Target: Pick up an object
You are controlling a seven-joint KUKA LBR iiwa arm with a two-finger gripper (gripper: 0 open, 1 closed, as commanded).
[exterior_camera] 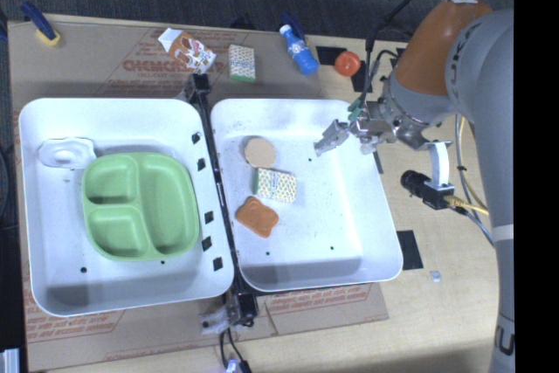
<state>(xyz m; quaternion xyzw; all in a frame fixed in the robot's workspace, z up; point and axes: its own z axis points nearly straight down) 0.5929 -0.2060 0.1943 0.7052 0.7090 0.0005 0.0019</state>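
Camera view: gripper hangs over the upper right part of the right bin, too small and blurred to tell how wide it stands; nothing visible in it.

Pick candidates sit clustered centre-left in that bin: tan round disc, patterned packet just below and touching it, orange chunk just beside the packet's lower left corner. All well left of the gripper.

Risk, my read: the three are packed tight, so closing on one likely nudges a neighbour or catches two. The disc looks flat, so a finger could skid off it.

Around: green divided plate and a clear lid in the left bin. On the bench behind: snack bag, small box, blue bottle, orange ball. None block the reach.
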